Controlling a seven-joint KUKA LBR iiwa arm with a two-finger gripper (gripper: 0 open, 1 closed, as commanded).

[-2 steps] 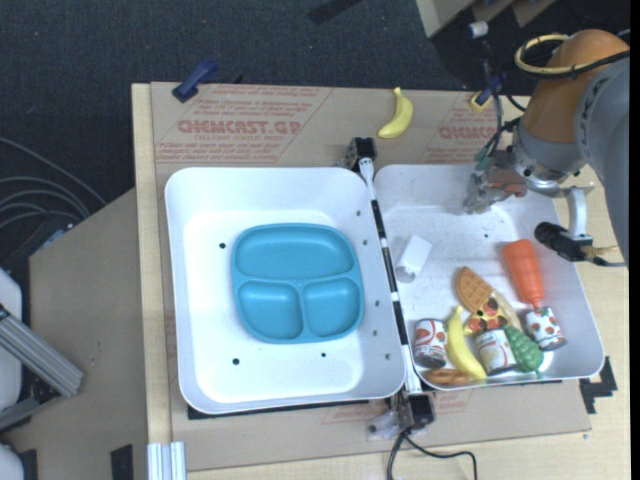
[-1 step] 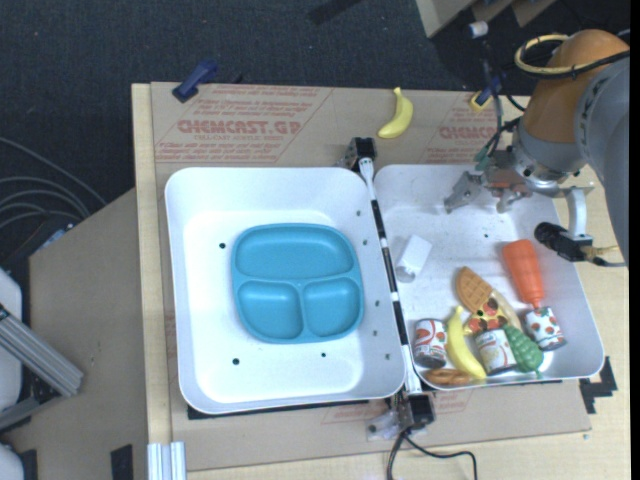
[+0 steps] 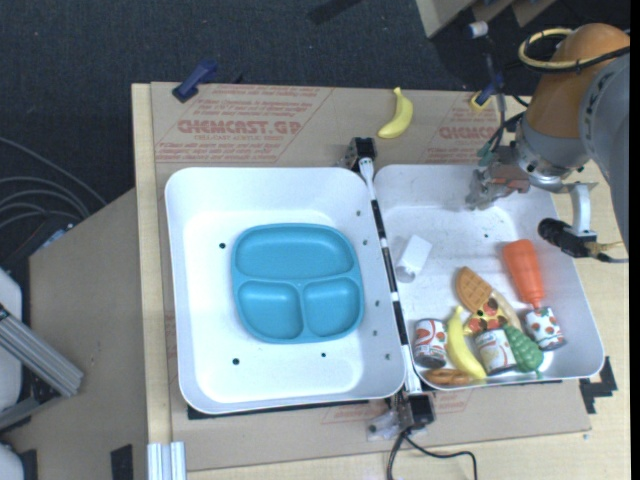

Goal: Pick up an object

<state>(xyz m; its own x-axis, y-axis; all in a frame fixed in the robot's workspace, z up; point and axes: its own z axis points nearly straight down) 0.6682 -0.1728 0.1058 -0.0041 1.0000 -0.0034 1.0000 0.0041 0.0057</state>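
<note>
The right bin [image 3: 440,193] holds a heap of toy food along its near and right side. There is an orange carrot [image 3: 524,271], a brown bread slice [image 3: 476,290], a yellow banana [image 3: 459,343], two small cans [image 3: 430,341] [image 3: 492,349], a green piece [image 3: 525,353] and a red-and-white can [image 3: 545,326]. A small white block [image 3: 413,255] lies alone near the bin's left wall. My gripper [image 3: 485,185] hangs over the bin's far edge, well apart from the heap, and I see nothing held in it.
The left bin [image 3: 195,218] carries a blue divided plate [image 3: 297,280] in its middle. A second banana [image 3: 397,116] lies on the cardboard bench behind the bins. The grey arm [image 3: 565,98] comes in from the upper right. Black clips join the bins.
</note>
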